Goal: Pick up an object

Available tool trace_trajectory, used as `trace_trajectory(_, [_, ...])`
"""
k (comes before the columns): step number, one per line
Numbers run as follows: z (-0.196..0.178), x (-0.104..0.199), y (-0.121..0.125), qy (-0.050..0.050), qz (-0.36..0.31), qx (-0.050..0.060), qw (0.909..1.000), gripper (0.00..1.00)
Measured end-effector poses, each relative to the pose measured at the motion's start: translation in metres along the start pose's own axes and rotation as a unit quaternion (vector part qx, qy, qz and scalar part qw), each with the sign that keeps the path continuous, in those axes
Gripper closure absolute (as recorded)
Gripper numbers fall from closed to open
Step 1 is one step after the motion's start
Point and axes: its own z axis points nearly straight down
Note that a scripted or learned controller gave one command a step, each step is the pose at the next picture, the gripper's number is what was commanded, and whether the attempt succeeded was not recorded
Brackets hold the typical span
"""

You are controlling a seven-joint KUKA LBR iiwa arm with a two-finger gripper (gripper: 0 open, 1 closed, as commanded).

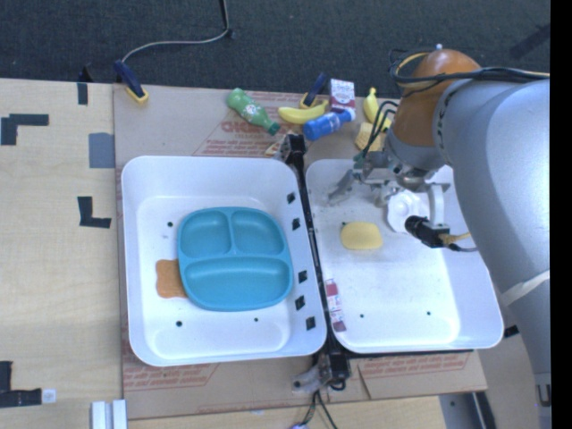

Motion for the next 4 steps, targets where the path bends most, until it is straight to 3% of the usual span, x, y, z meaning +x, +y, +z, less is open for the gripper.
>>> trace_trajectory(1, [-0.002, 0.018, -0.04, 0.001, 0.001, 0.002, 1.0, 0.0])
trace_trajectory(2, [-0.001, 0.012, -0.058, 0.0, 0.0, -0.001, 1.0, 0.0])
trace_trajectory(3, [0.0, 0.007, 0.0, 0.0, 0.0, 0.0, 1.0, 0.0])
trace_trajectory(4, [0.0, 0.015, -0.032, 0.0, 0.001, 0.001, 1.0, 0.0])
